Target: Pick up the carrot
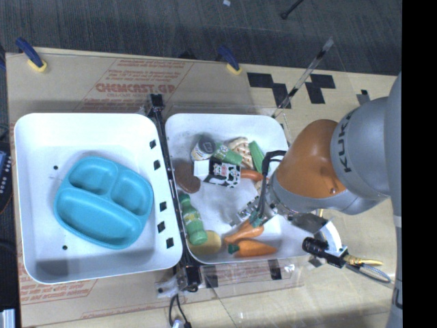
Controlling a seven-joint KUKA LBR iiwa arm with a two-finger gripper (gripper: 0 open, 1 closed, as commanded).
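Two orange carrots lie at the near right of the right bin [179,132]: one carrot [244,234] tilted, and a longer carrot [255,249] flat beside the front wall. My gripper [251,214] hangs low just above the upper end of the tilted carrot, under the grey and orange wrist [308,169]. Whether it touches that carrot is hidden by the wrist. A further orange piece [250,175] pokes out beside the arm, higher in the bin.
The right bin also holds a green corn-like toy [192,224], a yellowish piece [212,240], a brown disc [186,178], a black-and-white box [224,171], a tin [205,145] and a green item [257,154]. A blue divided plate [102,200] lies in the left bin [31,142].
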